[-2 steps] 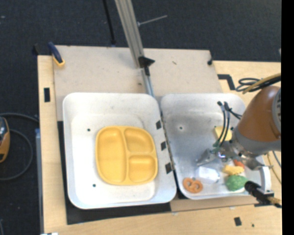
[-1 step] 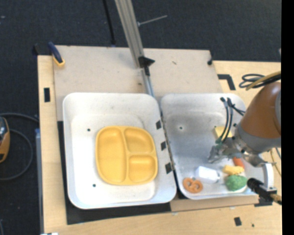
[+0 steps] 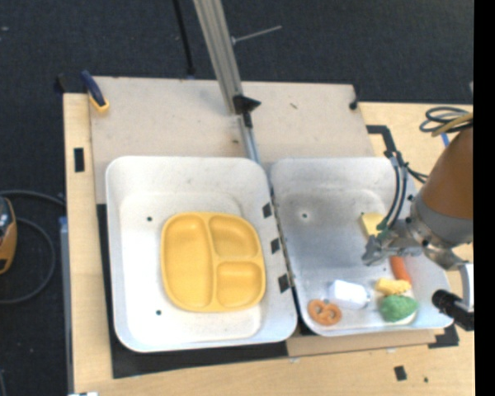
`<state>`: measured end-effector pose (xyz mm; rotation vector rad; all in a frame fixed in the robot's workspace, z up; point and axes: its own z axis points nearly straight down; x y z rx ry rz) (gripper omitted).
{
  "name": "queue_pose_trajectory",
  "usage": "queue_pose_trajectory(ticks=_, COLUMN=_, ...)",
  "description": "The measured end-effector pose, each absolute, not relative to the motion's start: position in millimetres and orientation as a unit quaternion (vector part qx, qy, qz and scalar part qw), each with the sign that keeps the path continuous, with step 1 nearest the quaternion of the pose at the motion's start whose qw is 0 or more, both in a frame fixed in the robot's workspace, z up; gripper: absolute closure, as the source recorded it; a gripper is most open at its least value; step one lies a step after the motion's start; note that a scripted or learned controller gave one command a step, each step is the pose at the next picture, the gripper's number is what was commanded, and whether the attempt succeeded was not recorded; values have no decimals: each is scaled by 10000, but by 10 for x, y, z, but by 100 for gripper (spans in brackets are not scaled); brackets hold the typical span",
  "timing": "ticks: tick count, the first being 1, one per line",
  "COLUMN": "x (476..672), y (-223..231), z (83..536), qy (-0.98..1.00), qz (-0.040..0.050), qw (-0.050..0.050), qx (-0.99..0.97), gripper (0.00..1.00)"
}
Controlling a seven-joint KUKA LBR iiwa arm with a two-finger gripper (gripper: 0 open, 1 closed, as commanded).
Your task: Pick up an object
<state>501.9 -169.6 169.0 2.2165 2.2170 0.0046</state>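
The counter [image 3: 214, 118] is seen carrying two white bins side by side. In the left bin [image 3: 132, 196] a yellow divided plate [image 3: 213, 261] is placed. The right bin [image 3: 330, 196] is entered by the arm [image 3: 450, 188], and the claw [image 3: 381, 239] is seen beside a yellow block [image 3: 370, 222]; its state cannot be told. Near the front edge a green object [image 3: 398, 308], a white object [image 3: 348, 293], a pretzel [image 3: 323, 311] and an orange carrot [image 3: 399, 267] are found.

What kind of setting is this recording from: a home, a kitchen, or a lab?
Most likely a robotics lab bench set up for grasping trials. Two shallow white bins sit side by side on a board, the right one holding small toy foods such as a pretzel, and a metal camera pole rises behind them.
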Motion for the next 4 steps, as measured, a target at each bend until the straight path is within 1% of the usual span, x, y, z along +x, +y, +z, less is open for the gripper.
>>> queue_pose_trajectory(ticks=2, x=5086, y=-1684, z=2981, qy=7085, qz=20, qw=46, qx=7057, gripper=100)
queue_pose_trajectory(ticks=3, x=5342, y=-1206, z=2929, qy=7091, qz=4, qw=12, qx=7051, gripper=100)
queue_pose_trajectory(ticks=4, x=5501, y=-786, z=2902, qy=7092, qz=6, qw=11, qx=7050, gripper=100)
